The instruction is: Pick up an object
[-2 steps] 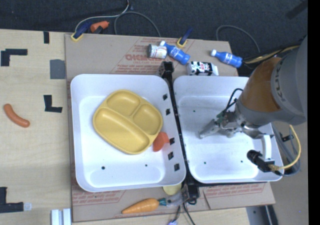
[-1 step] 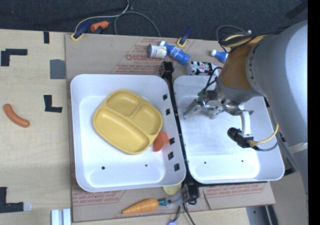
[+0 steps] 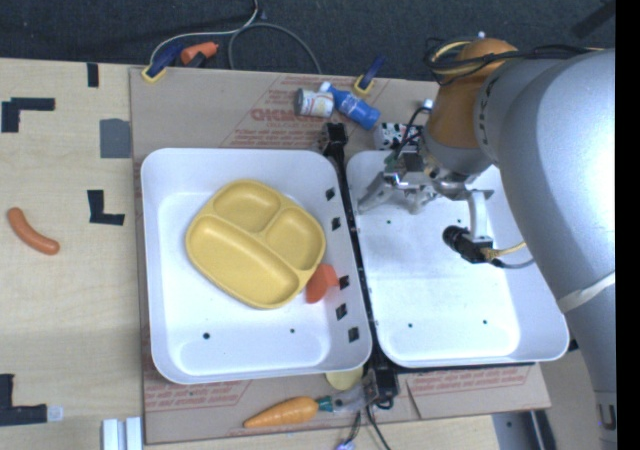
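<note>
The grey arm point(image 3: 560, 168) is seen filling the right side of the view, its orange band point(image 3: 455, 108) bent over the upper part of the right bin point(image 3: 450, 328). The gripper point(image 3: 400, 188) is held low over that bin's upper left corner, near the divide between the two bins; whether anything is touched or gripped cannot be told, nor can the state of the fingers be made out — they are lost among metal parts and cables.

The left bin point(image 3: 170, 338) is occupied by a yellow plate point(image 3: 255, 241), rounded and glossy, moulded into three shallow compartments and set at a slant across the middle of the bin. A small orange piece point(image 3: 320, 284) is found against the plate's lower right edge, just beside the bin's right wall; it is smooth and rounded, its exact shape too small to tell.

Outside the bins, on the cardboard sheet point(image 3: 200, 108), a toy carrot point(image 3: 283, 412) is laid below the left bin, and a white and blue bottle point(image 3: 338, 103) lies on its side above the bins. Further left, on the wooden bench point(image 3: 60, 338), a small orange sausage point(image 3: 32, 231) is seen well apart from everything else.
</note>
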Controlling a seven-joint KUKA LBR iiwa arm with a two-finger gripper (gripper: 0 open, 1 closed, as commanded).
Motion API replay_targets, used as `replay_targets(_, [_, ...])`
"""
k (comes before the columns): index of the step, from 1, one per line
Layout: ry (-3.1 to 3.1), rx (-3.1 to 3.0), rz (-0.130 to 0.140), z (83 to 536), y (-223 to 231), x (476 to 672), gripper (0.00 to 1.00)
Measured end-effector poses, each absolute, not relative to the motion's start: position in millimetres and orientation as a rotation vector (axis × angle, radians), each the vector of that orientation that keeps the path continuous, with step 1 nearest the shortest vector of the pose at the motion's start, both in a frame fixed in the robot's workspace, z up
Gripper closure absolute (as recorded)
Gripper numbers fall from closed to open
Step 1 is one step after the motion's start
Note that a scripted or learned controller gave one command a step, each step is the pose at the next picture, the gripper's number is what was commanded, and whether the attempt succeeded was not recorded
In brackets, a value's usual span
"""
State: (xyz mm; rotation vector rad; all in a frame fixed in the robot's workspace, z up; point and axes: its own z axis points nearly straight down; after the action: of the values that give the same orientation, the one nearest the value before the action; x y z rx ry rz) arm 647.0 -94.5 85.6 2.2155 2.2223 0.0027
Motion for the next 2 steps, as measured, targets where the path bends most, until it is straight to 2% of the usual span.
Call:
replay_targets(1, [2.227, 2.219, -0.011, 85, -96, 667.9, 0.0])
replay_targets(2, [2.21, 2.224, -0.001, 87, -216, 668.0, 0.0])
